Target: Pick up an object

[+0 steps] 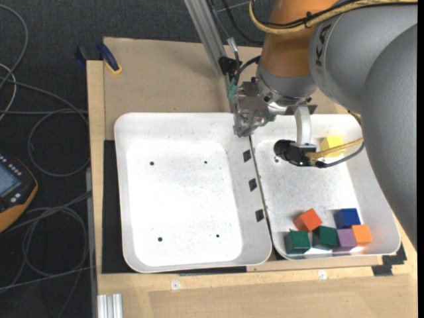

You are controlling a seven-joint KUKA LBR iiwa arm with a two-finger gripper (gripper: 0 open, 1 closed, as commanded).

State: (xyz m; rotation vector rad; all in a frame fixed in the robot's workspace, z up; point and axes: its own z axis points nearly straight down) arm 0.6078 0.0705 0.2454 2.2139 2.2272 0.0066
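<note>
In the camera view, the tool (pixel 250 126) hangs over the rim between both bins; I cannot tell its state. The blocks (pixel 328 234) lie in the right bin (pixel 381 204), near corner. They look light, stiff; grip opposite flat sides.

Coloured blocks (pixel 326 234) — right bin's (pixel 371 177) near corner

The worktop (pixel 165 65) is a pale wooden board. Two shallow white bins lie directly on it, side by side and touching along their inner rims. The left bin (pixel 126 177) is the landmark: the right bin (pixel 387 240) sits just beside it. Beyond the left bin's far edge is bare wood, and a blue and yellow clamp (pixel 110 57) grips the worktop's far left corner.
</note>
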